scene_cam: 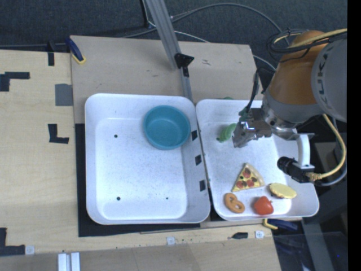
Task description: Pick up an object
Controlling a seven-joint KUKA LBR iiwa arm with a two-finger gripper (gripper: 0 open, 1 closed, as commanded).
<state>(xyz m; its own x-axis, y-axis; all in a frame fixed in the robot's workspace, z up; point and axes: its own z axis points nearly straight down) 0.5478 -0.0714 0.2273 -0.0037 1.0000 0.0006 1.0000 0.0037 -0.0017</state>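
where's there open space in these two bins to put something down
Left bin: wide bare floor below and left of the blue bowl. Right bin: small bare strip left of the pizza slice. Crowded along its near edge, and around the gripper.

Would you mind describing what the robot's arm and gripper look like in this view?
The arm is a thick, rounded grey casing with dark lettering on its side and an orange band above the wrist. Black and yellow cables loop around it. The gripper is a compact dark grey metal unit. A white bracket with a black cylindrical part sits beside the wrist.
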